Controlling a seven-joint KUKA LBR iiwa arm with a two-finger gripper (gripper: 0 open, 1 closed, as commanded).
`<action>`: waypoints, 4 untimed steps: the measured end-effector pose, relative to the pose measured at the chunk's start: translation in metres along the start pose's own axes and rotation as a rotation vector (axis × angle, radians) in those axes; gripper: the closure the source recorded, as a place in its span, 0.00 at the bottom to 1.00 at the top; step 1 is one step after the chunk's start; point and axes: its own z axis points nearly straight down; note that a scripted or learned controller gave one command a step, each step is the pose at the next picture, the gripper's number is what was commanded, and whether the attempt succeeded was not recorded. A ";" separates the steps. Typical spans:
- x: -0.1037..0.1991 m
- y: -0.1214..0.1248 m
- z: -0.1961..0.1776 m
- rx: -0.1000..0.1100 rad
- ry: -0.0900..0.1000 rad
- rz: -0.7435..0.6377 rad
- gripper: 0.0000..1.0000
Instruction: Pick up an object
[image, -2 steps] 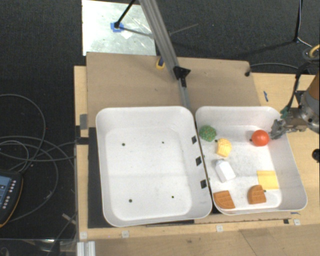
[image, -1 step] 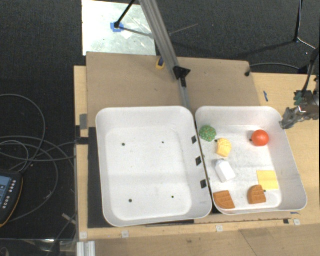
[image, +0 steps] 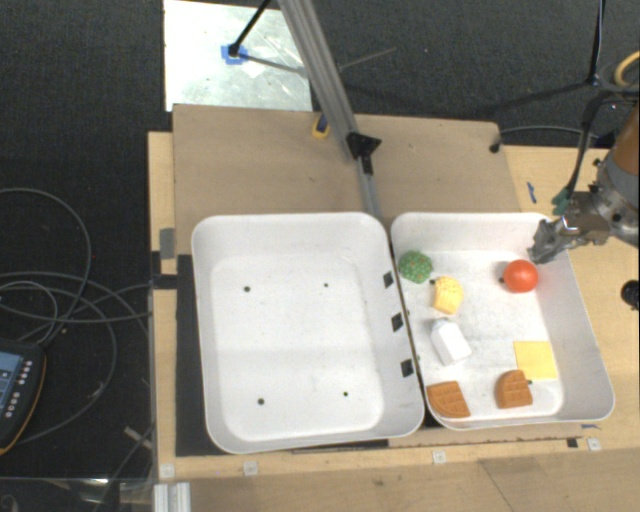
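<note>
The right white bin (image: 590, 350) holds several small items: a green broccoli piece (image: 415, 266), a yellow corn piece (image: 449, 295), a red tomato (image: 519, 276), a white block (image: 450, 342), a flat yellow square (image: 536, 359) and two brown biscuit-like pieces (image: 448, 399) (image: 513, 389). My gripper (image: 546, 243) hangs at the bin's far right corner, just up and right of the red tomato and apart from it. Nothing shows between its fingers.
The left white bin (image: 215, 330) sits beside the right one on the brown bench. A grey tripod leg (image: 330, 80) slants down to the bins' far edge. Cables lie on the dark floor at the left.
</note>
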 end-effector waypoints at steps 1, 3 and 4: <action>0.052 -0.006 0.016 0.002 0.001 0.000 1.00; 0.161 -0.003 0.026 0.002 0.001 0.000 1.00; 0.215 -0.016 0.024 0.002 0.001 0.000 1.00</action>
